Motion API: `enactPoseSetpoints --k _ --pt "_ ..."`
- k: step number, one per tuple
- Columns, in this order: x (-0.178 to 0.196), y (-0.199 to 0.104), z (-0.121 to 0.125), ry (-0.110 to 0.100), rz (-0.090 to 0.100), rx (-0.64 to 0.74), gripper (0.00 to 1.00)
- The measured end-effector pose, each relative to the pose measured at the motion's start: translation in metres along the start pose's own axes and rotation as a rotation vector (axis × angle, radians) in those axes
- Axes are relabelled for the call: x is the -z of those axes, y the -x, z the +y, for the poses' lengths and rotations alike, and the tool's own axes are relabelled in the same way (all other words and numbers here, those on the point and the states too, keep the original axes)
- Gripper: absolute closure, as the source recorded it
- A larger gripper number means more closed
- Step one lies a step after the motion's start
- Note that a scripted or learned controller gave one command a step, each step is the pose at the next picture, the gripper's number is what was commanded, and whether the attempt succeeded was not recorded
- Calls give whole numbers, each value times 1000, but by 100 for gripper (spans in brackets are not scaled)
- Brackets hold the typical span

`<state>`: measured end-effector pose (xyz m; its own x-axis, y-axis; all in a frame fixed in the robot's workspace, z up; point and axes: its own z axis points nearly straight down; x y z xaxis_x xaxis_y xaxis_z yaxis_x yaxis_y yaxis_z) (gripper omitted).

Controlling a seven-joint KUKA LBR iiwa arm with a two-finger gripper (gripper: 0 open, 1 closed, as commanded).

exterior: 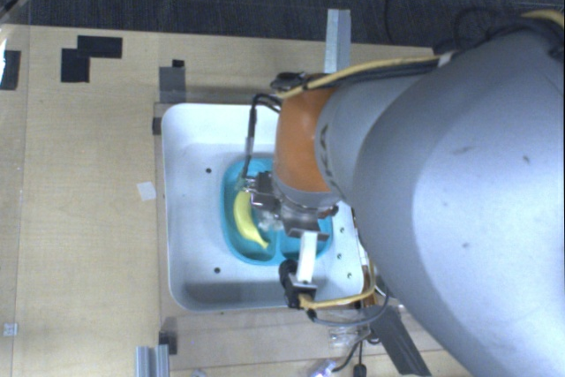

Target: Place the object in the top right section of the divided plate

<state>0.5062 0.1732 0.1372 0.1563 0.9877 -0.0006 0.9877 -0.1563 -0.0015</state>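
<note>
I had the pincer (267, 209), grip unclear, over the blue plate (237, 236) beside the banana (246, 222); placement pending.

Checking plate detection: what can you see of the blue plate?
The plate is light blue, glossy like plastic, with a raised rim. It lies flat in the white bin, toward its right side. A yellow banana lies in its left part. The arm hangs over it and hides its right half, so the dividers cannot be made out.
</note>
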Motion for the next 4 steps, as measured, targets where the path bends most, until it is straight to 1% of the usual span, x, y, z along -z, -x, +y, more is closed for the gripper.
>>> enactPoseSetpoints --k 1,2,3,4 --pt "69 46 -12 1 1 -751 100" --pt "66 -12 -22 1 1 -540 100" --pt "45 -58 -29 1 1 -474 100" --pt "35 -57 -28 0 2 -846 100"
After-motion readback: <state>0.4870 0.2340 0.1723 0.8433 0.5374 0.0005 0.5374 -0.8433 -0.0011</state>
